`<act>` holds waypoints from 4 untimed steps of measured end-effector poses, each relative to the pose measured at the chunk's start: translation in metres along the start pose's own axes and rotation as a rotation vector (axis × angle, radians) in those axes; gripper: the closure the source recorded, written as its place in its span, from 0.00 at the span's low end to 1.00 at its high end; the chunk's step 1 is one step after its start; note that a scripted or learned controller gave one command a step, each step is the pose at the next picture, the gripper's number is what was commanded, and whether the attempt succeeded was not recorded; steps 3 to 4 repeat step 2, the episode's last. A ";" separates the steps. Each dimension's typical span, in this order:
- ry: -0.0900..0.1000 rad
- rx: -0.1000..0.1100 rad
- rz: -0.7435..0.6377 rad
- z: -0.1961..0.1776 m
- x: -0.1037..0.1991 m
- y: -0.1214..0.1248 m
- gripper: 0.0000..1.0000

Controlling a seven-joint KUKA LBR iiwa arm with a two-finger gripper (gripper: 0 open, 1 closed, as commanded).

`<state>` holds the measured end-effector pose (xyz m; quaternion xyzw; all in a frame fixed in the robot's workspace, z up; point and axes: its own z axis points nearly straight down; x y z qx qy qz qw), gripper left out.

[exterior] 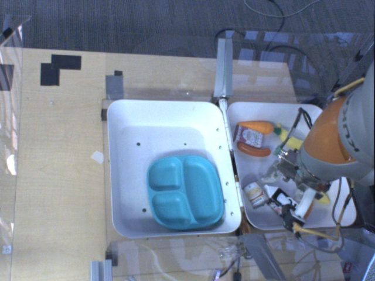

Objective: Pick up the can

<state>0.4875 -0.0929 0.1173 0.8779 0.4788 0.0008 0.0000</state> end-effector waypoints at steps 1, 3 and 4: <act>0.005 -0.009 -0.008 -0.012 0.003 0.003 1.00; 0.000 -0.003 0.248 -0.117 0.030 0.043 1.00; 0.000 -0.003 0.248 -0.117 0.030 0.043 1.00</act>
